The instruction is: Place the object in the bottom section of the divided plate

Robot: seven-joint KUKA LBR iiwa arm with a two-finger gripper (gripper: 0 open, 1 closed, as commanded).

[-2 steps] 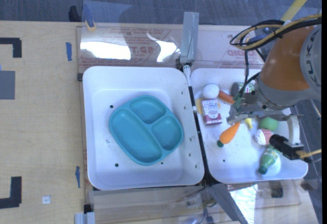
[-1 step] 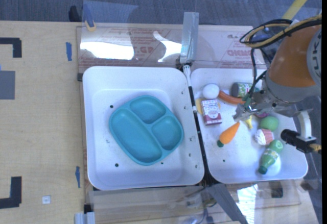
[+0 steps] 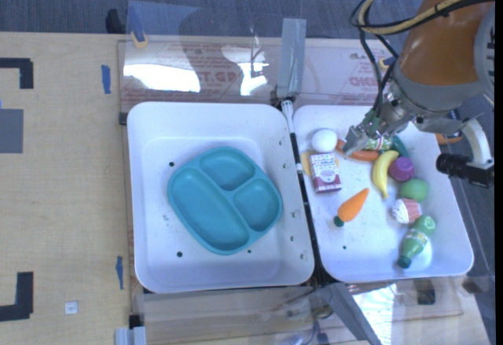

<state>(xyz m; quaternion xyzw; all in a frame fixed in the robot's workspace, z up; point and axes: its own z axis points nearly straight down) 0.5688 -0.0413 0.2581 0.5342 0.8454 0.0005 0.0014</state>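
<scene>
Hovering low at the upper middle of the right bin (image 3: 452, 257), claw (image 3: 363, 137) right over a small orange piece (image 3: 364, 154), beside the white egg (image 3: 324, 139) — can't tell how wide the claw is or whether anything's actually gripped. Probably that orange piece as the target, long axis running left-right, with the teal divided plate (image 3: 225, 199) off to the lower left in the left bin (image 3: 149, 178), all sections bare. Sharing the right bin: banana (image 3: 382, 170), carrot (image 3: 353, 205), small carton (image 3: 324, 172), green bottle (image 3: 415, 240).

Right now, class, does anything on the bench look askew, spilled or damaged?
Nothing looks spilled or broken. The blue divided plate sits turned at an angle in the left bin, and the toy foods lie loosely clustered in the right bin, below the gripper.
</scene>
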